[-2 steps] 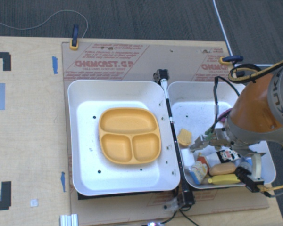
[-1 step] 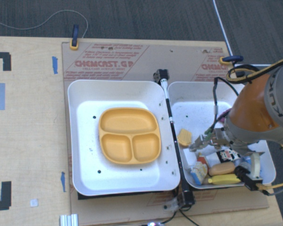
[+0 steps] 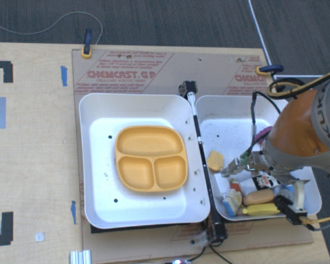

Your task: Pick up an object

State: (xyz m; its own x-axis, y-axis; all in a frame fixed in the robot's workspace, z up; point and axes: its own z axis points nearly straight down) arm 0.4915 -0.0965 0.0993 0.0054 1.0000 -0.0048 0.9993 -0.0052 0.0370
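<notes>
Closest to the lens rose the grey arm point(image 3: 297, 131), its orange band bulging over the right bin as it reached in from the right. Beneath everything lay the pale wooden bench point(image 3: 27, 164), and on it a brown printed cardboard sheet point(image 3: 126, 70) under both bins.

The left bin point(image 3: 93, 164) was the larger-looking of the two and held a yellow-orange divided plate point(image 3: 151, 158), lying flat near its middle with three compartments facing up. The right bin point(image 3: 225, 111) sat just beside it, edge to edge, and its far half was bare white.

The gripper point(image 3: 231, 169) hung low in the right bin's near half, pointing toward the left bin. Whether the pincer was released or clenched could not be told, and nothing could be seen held in it.

The loose objects were clustered in the right bin's near corner. A tan sausage-shaped piece point(image 3: 258, 196) lay just above a long yellow piece point(image 3: 259, 208), the two nearly touching. A small blue-and-white item point(image 3: 231, 203) lay to their left. A pale yellow wedge point(image 3: 215, 160) sat apart by the bin's left wall, near the gripper's tip.
</notes>
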